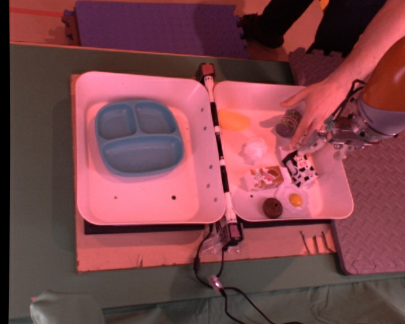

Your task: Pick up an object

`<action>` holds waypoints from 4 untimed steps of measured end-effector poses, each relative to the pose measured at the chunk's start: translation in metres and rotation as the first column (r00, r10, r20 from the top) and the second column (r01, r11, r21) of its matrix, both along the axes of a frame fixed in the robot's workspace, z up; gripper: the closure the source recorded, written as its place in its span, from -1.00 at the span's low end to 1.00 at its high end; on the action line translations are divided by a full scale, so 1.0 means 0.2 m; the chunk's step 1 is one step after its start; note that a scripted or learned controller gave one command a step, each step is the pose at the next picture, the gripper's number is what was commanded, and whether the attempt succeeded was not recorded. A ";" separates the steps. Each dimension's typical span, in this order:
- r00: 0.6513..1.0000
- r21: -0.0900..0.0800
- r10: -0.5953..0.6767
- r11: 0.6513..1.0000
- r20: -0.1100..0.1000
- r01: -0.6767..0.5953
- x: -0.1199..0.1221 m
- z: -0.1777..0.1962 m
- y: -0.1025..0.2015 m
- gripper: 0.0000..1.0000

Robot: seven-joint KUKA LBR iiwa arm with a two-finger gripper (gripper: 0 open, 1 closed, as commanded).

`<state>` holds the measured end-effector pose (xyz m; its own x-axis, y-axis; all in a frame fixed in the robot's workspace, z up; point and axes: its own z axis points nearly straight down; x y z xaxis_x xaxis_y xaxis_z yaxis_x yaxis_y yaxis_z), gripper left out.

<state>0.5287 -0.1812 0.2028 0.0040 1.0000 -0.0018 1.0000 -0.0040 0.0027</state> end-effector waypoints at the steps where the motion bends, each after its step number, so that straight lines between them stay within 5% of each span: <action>1: 1.000 0.000 0.000 1.000 0.000 0.000 0.00 0.00 0.00 -1.00; 3: 1.000 0.004 0.004 1.000 0.003 -0.004 -0.01 -0.47 0.00 -1.00; 4: 1.000 -0.004 -0.002 1.000 0.011 0.002 0.00 -0.41 -0.02 1.00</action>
<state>0.5282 -0.1845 0.1214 0.0059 1.0000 -0.0053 0.9999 -0.0059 0.0135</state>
